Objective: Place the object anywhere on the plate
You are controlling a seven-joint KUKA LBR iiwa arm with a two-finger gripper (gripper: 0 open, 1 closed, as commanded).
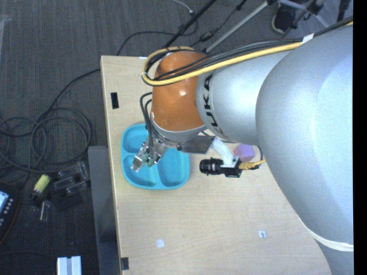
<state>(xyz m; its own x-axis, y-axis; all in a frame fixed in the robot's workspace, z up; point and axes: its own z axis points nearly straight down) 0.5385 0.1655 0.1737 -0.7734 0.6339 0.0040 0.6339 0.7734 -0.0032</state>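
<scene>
The end effector [141,158] hangs over the blue plate [172,179] on the bench [189,228], pinching a small green object [150,160].

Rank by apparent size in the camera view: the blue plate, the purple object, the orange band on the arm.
1. orange band, though it sits nearer the camera, which inflates it.
2. blue plate, partly hidden by the arm.
3. purple object, mostly hidden.
</scene>
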